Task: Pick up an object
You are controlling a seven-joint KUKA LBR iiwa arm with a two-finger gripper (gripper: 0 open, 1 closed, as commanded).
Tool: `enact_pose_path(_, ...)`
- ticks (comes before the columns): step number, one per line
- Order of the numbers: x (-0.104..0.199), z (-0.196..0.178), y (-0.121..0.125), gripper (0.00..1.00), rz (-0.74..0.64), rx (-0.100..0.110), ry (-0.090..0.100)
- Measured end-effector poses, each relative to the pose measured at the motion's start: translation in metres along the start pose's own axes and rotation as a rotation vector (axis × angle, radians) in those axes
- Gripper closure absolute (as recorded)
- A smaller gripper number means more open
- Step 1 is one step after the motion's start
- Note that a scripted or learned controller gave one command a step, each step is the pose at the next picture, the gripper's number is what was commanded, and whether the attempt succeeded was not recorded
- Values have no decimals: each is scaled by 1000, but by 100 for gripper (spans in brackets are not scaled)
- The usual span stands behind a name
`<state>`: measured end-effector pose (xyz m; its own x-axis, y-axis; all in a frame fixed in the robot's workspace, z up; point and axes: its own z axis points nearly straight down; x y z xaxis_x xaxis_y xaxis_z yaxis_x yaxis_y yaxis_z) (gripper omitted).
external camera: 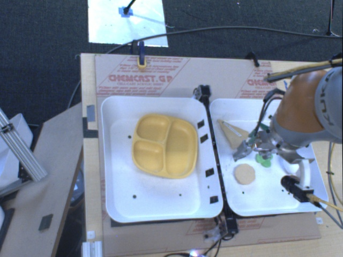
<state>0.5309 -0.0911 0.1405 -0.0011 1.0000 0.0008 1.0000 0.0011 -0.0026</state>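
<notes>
A small green object (pixel 263 159) lies in the right bin (pixel 268 199), near its middle, partly hidden under the gripper (pixel 246 148), so its shape is hard to read; it may be a rounded toy piece. The gripper hangs low just over it, tilted towards the seam between the bins. Whether it is spread or closed cannot be told from this angle, and nothing is seen to be held in it.

Just beside the green object, towards the front of the bin, lies a round tan disc (pixel 245 174), flat and apart from the gripper. Behind the gripper rests a tan wedge (pixel 232 131), its narrow tip pointing to the bin's back left corner.

The grey arm (pixel 300 111) with its orange band reaches in over the right bin's far side.

The left bin (pixel 123 199) holds a yellow divided plate (pixel 164 145), lying flat near the middle, well apart from the walls. Both bins sit side by side on a pale sheet with red lettering (pixel 161 71), which covers the tabletop (pixel 89 165).
</notes>
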Motion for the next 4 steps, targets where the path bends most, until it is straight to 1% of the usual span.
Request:
enact_pose_path(1,0,52,0,0,0,1,0)
enact_pose_path(2,0,39,1,100,0,-3,-1)
enact_pose_path(3,0,-4,1,100,-2,-8,-1)
enact_pose_path(4,9,-52,2,100,-4,-9,-1)
